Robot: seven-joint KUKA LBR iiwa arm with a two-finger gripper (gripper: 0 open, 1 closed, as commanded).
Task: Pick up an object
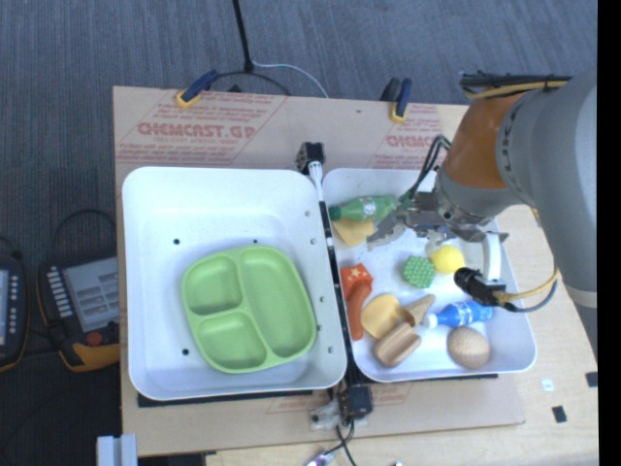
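We see our gripper [419, 223] low over the right bin [514, 352], just beside the green bottle [366, 207] and near the yellow ball [447, 258] and green ball [419, 271]; we cannot tell whether it is spread or pressed together. A green divided plate [249, 308] lies in the left bin [155, 202] on the tabletop [194, 129].

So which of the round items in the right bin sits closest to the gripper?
The yellow ball, just below the gripper; the green ball and tan ball lie farther away.
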